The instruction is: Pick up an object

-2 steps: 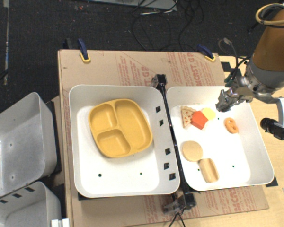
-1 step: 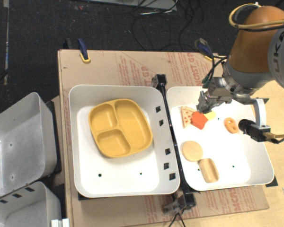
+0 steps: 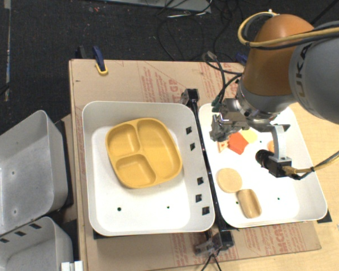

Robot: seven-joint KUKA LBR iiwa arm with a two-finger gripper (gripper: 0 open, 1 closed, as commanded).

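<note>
My gripper point(image 3: 221, 130) hangs over the upper left part of the right bin point(image 3: 305, 199), below the arm's orange band. An orange block point(image 3: 238, 144) lies just right of and below it, very close, with a pale yellow block point(image 3: 250, 135) beside that. A small orange bit point(image 3: 221, 147) shows right under the gripper. Nearer the front of that bin lie a flat tan disc point(image 3: 230, 180) and a tan loaf-shaped piece point(image 3: 249, 202). Nothing is visibly held.
The left bin point(image 3: 96, 208) holds a yellow divided plate point(image 3: 143, 152). A black divider with clips point(image 3: 199, 162) runs between the two bins. A black part on a cable point(image 3: 269, 162) hangs from the arm over the right bin. Grey tubs point(image 3: 22, 168) stand off the bench at left.
</note>
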